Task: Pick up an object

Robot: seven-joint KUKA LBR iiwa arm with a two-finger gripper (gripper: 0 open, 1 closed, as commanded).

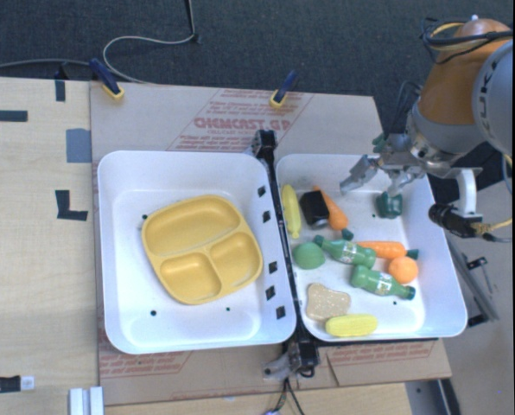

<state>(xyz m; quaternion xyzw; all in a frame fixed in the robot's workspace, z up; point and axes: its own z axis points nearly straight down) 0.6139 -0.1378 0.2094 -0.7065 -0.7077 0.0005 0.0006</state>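
The right bin holds several toy foods: a yellow banana, a black block, a small carrot, a green round piece, two green bottles, a long carrot, an orange, a slice of toast and a yellow oblong piece. A small dark green item lies near the bin's back right. My gripper hovers over the bin's back part, just above that green item, open with nothing between its fingers.
The left bin carries a yellow divided plate. Both bins rest on a cardboard sheet held by blue-and-yellow clamps. A black divider clip sits between the bins. The arm's orange band rises at the right.
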